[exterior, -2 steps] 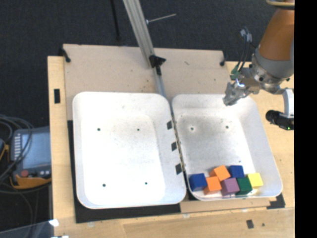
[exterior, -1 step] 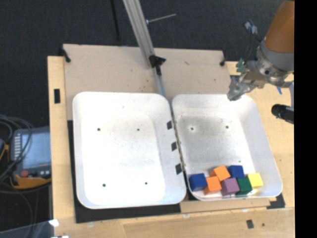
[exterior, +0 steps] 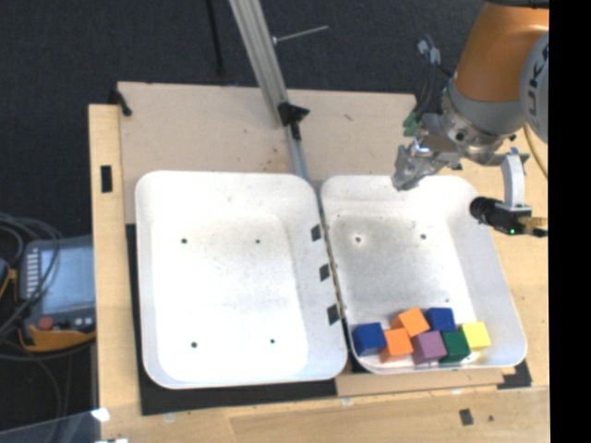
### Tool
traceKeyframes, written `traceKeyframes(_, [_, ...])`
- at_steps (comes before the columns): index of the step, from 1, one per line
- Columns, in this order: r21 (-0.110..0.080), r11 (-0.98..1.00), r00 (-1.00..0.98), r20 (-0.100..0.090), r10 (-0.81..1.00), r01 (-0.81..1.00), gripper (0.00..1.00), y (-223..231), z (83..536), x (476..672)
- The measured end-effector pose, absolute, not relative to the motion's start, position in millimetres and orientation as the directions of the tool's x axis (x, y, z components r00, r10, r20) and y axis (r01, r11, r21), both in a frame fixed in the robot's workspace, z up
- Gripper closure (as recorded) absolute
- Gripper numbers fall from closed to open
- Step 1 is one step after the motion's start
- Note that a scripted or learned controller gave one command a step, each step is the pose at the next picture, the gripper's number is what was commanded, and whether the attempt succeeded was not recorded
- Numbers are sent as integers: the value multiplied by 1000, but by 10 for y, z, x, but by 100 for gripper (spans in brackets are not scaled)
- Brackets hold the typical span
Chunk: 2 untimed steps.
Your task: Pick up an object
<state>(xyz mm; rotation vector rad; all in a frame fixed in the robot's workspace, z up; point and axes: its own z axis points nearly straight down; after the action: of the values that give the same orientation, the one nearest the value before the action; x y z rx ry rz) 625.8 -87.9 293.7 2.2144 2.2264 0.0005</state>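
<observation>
— Blocks, where do they sit?

— Huddled in the near corner of the right bin: blue, orange, purple, green and yellow cubes, touching one another.

— And the gripper?

— Poised over that bin's far edge, well apart from the cluster, carrying nothing. Whether it is released or clenched cannot be told from this slant.

— So which step is this?

— Likely the approach. Next the arm must travel toward the near corner, descend, and single out an edge cube, perhaps the yellow one.

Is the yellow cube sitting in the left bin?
No. The yellow cube lies with the other cubes at the near end of the right bin.
</observation>
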Motion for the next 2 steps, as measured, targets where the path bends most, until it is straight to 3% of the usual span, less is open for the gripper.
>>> traceKeyframes(2, [0, 7, -7, 0, 1000, 1000, 100, 197, 2877, 6003])
